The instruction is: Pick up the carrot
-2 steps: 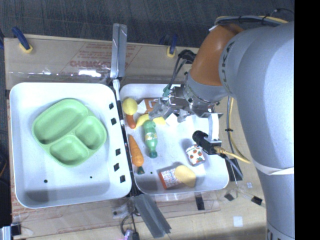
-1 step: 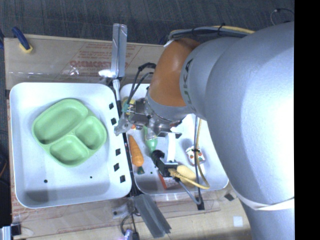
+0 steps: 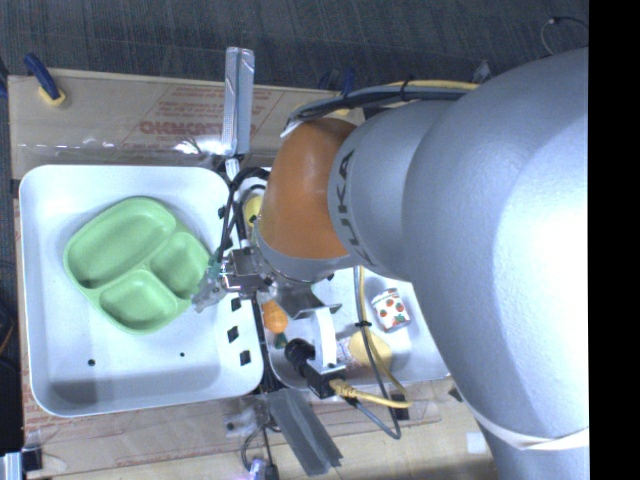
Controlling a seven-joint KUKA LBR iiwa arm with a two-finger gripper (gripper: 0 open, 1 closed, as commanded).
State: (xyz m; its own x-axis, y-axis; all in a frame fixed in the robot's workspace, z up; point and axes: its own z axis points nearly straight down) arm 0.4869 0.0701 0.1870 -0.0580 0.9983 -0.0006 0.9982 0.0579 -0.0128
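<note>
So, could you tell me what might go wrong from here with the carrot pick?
1. The arm covers most of the right bin, so the carrot shows as just a small orange patch. A grasp is hard to confirm.
2. The carrot lies close to the wall between the bins, which may block the end effector.
3. A yellow object and a small patterned box sit nearby and could get knocked.

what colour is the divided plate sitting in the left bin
Light green. The divided plate shows plainly in the camera view, lying in the white left bin.
</note>
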